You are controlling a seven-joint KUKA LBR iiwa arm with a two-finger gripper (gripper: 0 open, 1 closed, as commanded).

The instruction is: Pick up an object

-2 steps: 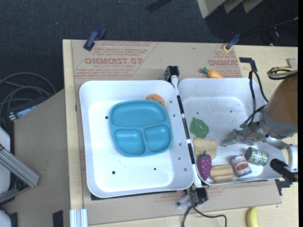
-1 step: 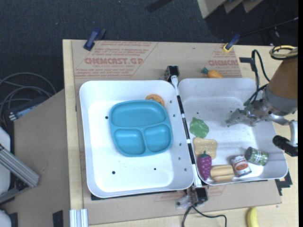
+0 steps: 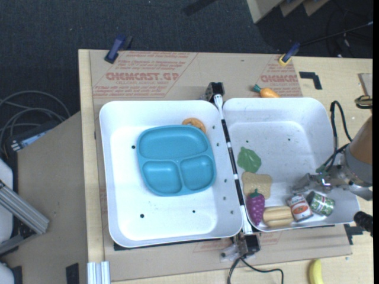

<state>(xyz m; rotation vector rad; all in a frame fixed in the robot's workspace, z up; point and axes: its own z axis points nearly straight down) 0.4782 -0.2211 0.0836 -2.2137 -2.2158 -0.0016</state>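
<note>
Camera view is showing two bins: the left bin (image 3: 118,176) holding one blue tray (image 3: 176,160), the right bin (image 3: 278,123) holding six items, including two cans (image 3: 311,206) under the gripper (image 3: 317,182).

The bench (image 3: 148,76), a brown board with red lettering, carries two white bins: the right bin (image 3: 278,114) lies under the gripper (image 3: 312,183), the left bin (image 3: 115,176) beyond it. A yellow item (image 3: 315,271) lies on the board near the gripper, outside the bins.
</note>
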